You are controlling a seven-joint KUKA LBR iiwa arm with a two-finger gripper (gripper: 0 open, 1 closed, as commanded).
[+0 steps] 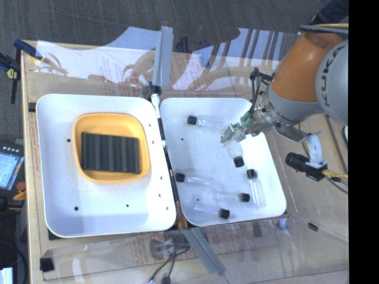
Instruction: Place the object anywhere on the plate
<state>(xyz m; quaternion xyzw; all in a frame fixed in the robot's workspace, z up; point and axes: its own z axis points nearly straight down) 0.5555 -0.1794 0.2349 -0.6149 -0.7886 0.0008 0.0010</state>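
Note:
Several clear vials with black caps lie scattered in the right bin (260,114). One vial (199,122) lies at the upper left, and another vial (235,153) lies just below my gripper (232,135). A third vial (255,187) lies near the right wall. The gripper hangs low over the upper right part of this bin, and nothing can be made out in it. In the left bin (53,188) sits the yellow plate (109,122), with a black ridged block (111,152) lying on it.
More vials (194,178) (208,208) lie along the lower part of the right bin. A raised divider (164,152) separates the two bins. The grey and orange arm (302,70) reaches in from the upper right. Clear film covers the bench around the bins.

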